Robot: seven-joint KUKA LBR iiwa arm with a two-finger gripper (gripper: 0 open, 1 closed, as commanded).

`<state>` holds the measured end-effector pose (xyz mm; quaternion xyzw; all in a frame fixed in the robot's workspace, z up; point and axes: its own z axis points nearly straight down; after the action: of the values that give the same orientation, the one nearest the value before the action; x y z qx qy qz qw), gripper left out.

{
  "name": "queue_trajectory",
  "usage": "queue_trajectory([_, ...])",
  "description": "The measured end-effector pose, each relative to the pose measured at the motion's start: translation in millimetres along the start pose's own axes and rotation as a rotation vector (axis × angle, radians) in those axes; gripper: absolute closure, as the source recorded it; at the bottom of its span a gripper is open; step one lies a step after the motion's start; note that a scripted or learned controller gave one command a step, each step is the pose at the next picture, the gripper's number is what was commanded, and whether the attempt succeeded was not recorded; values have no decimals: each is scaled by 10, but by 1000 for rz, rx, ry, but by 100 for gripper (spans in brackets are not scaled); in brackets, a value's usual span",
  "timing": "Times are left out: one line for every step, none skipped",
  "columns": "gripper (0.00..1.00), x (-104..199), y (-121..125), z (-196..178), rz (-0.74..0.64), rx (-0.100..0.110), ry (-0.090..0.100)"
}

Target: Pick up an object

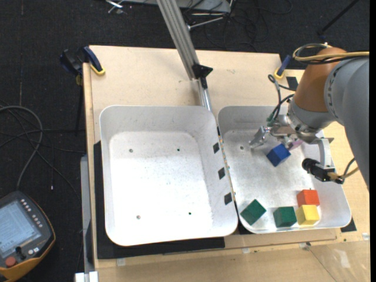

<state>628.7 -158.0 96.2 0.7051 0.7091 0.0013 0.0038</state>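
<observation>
While you look down on the worktop (147,75), note that the left bin (117,128) lies bare and the right bin (235,119) keeps open floor along its far and left sides. Four blocks crowd its near edge: a dark green block (253,211) turned at an angle, a green block (285,217), a yellow block (308,215) and an orange block (308,197) just behind the yellow one. Your arm (329,93) reaches in from the right, bent down over the right bin's middle. The hand (276,138) hangs just above a blue block (278,155), which sits tilted, one corner pointing toward the near edge. You cannot tell whether the hand grips the block or how far it is open.
</observation>
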Motion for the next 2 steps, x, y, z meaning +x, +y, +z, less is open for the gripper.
queue_trajectory([0,-77,-486,8,8,11,3])
queue_trajectory([100,-69,-460,-96,6,6,3])
